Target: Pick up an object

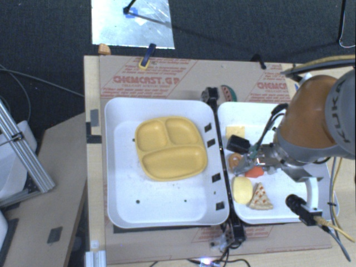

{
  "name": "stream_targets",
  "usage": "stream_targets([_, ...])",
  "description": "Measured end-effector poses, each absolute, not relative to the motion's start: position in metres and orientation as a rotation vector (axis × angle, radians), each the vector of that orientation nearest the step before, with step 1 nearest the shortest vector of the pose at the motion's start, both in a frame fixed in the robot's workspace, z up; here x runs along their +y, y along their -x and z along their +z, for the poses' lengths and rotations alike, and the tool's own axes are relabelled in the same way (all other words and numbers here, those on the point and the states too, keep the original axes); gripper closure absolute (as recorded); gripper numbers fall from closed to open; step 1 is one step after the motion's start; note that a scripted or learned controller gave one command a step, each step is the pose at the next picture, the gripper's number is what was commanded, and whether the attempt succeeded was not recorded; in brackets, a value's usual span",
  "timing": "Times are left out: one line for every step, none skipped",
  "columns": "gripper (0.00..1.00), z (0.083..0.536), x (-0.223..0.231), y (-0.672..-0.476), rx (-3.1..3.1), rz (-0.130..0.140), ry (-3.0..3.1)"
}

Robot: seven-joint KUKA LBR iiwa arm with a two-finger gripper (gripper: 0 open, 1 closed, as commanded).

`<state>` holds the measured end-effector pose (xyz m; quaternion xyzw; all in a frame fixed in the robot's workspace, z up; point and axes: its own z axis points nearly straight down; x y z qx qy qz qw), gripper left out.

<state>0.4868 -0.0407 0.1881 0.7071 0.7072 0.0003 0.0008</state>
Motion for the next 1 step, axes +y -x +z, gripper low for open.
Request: stream_targets([0.0,0.2787,0.0972,-0.4876,2.241,0.02,-2.197])
